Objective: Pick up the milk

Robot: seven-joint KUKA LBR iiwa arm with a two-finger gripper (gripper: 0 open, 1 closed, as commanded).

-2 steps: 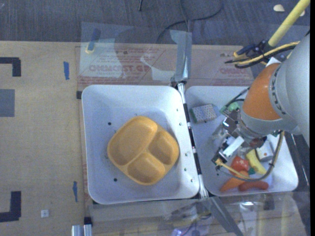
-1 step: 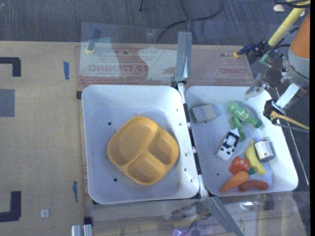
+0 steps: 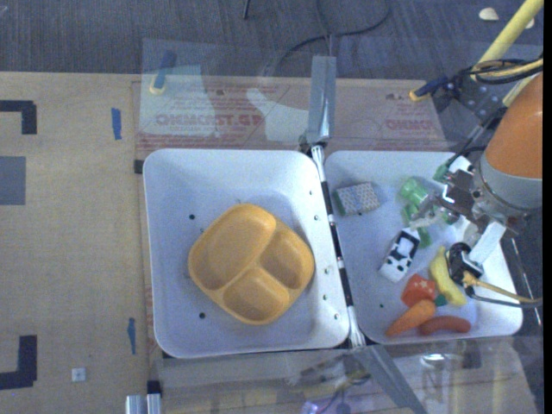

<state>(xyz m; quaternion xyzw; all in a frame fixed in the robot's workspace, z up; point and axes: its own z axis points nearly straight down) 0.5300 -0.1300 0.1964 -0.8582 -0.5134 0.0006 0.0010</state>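
The tool [image 3: 438,210] hangs over the right bin [image 3: 371,309]; whether it is open I cannot tell. Just beside it lies one milk [image 3: 399,257] carton, long axis slanting from lower left to upper right.

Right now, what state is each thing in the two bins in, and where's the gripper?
Milk: lying flat in the right bin, free of the gripper.
Yellow plate: right side up in the left bin, tilted on the slope.
Banana: lying by the carrot.
Carrot: lying flat near the front wall.
Grey block: lying near the divider.
Green item: lying beside the gripper.
Gripper: low over the right bin, above the milk.
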